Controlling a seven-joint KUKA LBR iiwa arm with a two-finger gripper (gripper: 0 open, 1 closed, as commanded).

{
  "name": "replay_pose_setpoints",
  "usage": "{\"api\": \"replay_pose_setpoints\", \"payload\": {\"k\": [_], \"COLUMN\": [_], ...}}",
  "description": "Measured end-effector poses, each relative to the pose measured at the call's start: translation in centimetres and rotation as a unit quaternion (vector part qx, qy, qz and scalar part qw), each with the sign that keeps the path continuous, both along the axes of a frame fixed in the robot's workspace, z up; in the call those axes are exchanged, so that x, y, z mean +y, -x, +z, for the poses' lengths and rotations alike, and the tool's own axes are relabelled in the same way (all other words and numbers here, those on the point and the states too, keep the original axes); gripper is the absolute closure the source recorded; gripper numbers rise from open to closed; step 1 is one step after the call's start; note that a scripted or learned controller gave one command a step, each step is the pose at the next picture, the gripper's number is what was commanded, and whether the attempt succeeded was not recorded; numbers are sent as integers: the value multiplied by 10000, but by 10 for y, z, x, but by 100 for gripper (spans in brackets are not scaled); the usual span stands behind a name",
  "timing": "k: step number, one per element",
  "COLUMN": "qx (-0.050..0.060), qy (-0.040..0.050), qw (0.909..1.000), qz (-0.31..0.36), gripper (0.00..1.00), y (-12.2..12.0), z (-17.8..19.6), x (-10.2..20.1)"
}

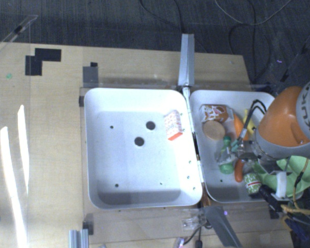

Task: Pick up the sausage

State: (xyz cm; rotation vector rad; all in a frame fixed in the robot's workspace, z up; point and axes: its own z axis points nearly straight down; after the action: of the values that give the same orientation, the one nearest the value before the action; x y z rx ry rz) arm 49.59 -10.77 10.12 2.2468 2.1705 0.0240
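two white bins (pixel 93 154), one red-white packet (pixel 173 125) in the left bin, one reddish sausage (pixel 238 170) lying roughly up-down in the right bin, gripper (pixel 243 151) above it, grip can't tell

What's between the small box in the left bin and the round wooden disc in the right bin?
In the camera view, bare bin floor, then the two bins' adjoining walls, lie between the box and the disc.

In the left bin (pixel 119 190) I find wide free floor around one small packet (pixel 173 125). The right bin (pixel 217 192) is crowded; my arm (pixel 287 123) covers it.
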Motion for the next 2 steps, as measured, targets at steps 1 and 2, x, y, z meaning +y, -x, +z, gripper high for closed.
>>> {"api": "replay_pose_setpoints", "payload": {"k": [1, 2], "qx": [48, 20], "qy": [-13, -12], "qw": [9991, 9991], "qz": [416, 432], "gripper": [0, 100], "y": [4, 2], "z": [-12, -1], "x": [-38, -36]}}
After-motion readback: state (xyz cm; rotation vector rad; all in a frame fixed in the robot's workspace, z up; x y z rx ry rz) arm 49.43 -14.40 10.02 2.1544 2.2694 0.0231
